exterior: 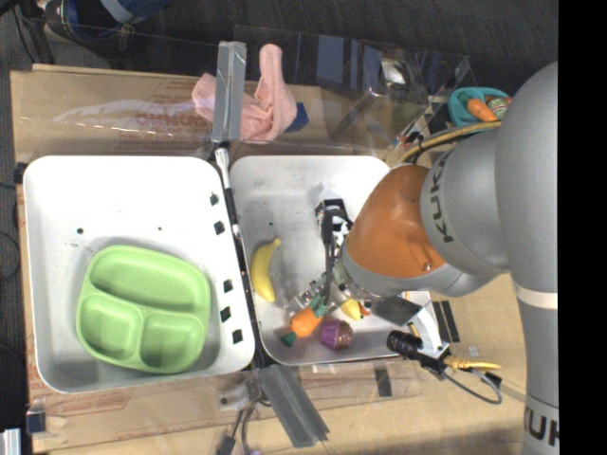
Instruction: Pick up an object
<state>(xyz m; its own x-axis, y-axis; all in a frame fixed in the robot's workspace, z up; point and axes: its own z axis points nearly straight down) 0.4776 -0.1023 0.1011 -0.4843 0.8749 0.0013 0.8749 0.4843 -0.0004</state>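
Two shallow white bins sit side by side across the middle of the frame. The left bin (47,254) holds one thing, a green divided plate (142,308) with three compartments, lying toward its lower left. The right bin (285,178) holds four small toy foods: one yellow banana (265,269) near its left wall, one orange carrot (303,324) with a green top, one purple piece (336,334) just right of the carrot, and one small yellow piece (352,308) above the purple one, all clustered near the bin's lower edge. The grey arm (493,207) with its orange band comes in from the right, and the gripper (327,245) hangs over the middle of the right bin, above the cluster; how wide it stands cannot be told from here. One pink cloth (261,93) lies at the upper centre, beyond the bins.
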